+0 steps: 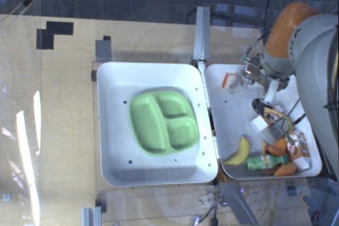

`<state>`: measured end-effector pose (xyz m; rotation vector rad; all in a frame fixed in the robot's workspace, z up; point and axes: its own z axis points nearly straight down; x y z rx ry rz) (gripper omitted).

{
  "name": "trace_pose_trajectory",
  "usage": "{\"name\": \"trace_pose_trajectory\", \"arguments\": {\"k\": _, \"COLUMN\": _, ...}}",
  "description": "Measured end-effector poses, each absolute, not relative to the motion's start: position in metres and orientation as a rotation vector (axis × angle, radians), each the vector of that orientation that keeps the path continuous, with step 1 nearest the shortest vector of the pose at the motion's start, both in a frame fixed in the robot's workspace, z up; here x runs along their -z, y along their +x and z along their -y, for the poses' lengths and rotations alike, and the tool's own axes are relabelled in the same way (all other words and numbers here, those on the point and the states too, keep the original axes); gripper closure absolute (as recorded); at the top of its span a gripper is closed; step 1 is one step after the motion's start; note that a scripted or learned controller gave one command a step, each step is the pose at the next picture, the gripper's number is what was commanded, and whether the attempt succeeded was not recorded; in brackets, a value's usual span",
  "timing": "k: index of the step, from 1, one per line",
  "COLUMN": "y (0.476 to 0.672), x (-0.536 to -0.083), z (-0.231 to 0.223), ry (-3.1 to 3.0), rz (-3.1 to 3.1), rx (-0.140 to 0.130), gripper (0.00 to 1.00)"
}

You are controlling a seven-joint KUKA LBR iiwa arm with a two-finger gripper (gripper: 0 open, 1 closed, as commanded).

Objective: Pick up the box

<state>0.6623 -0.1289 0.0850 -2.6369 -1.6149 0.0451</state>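
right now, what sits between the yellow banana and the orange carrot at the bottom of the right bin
In the camera view, a green plastic bottle lies on its side between the yellow banana and the orange carrot, near the right white bin's bottom edge.

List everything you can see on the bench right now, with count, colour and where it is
Bins: two, white, side by side on the bench.
Tray: one, green, three compartments, in the middle of the left bin.
Banana: one, yellow, right bin, near front edge.
Bottle: one, green, lying beside the banana at the right bin's front.
Carrots: two orange pieces by the bottle, right bin front.
Box: one, brown and white, right bin's front right corner.
Packet: one, white with red, right bin's back, next to the gripper.
Other small packets: mixed colours, right bin's middle; count unclear.
Arm: one, grey with orange band, reaching in from the right.
Gripper: one, over the right bin's back.
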Motion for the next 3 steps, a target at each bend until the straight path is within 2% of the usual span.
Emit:
{"name": "trace_pose_trajectory", "arguments": {"k": 1, "y": 0.66, "x": -0.086, "z": 0.121, "ry": -2.801, "rz": 1.302, "rx": -0.066, "gripper": 0.0}}
{"name": "trace_pose_trajectory", "arguments": {"k": 2, "y": 0.668, "x": -0.101, "z": 0.119, "ry": -2.821, "rz": 1.317, "rx": -0.022, "gripper": 1.0}}
{"name": "trace_pose_trajectory", "arguments": {"k": 3, "y": 0.663, "x": -0.099, "z": 0.123, "ry": -2.814, "rz": 1.308, "rx": -0.051, "gripper": 0.0}}
